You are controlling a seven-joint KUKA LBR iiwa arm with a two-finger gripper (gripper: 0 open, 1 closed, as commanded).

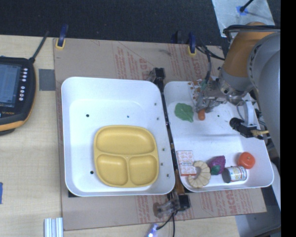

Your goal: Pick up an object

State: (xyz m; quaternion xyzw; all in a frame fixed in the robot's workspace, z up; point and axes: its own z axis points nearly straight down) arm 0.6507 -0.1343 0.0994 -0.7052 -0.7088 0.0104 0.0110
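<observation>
While the arm reaches in from three o'clock, its jaws [205,102] hang low over the upper part of the right bin [222,132], near that bin's twelve o'clock edge. Whether they are released or clenched cannot be told; the metal there is too small and cluttered to read.

A small orange piece [201,115] sits just below them, at their six o'clock, and a green leafy object [184,112] lies just beside it at nine o'clock. Neither can be seen gripped, and both look to be resting on the bin floor, so the pick seems not yet done.

Along the bin's six o'clock edge lie the other candidates: a red-and-white packet [185,162], a tan ring-shaped object [199,174], a purple object [217,164], a small can [235,174] and an orange round object [246,159], all well apart from the jaws.

At nine o'clock of that bin, the left bin [79,107] holds a yellow divided tray [127,155].

My judgement: the approach is made, while the grasp and the lift remain, most likely on the orange piece or the green object.
</observation>
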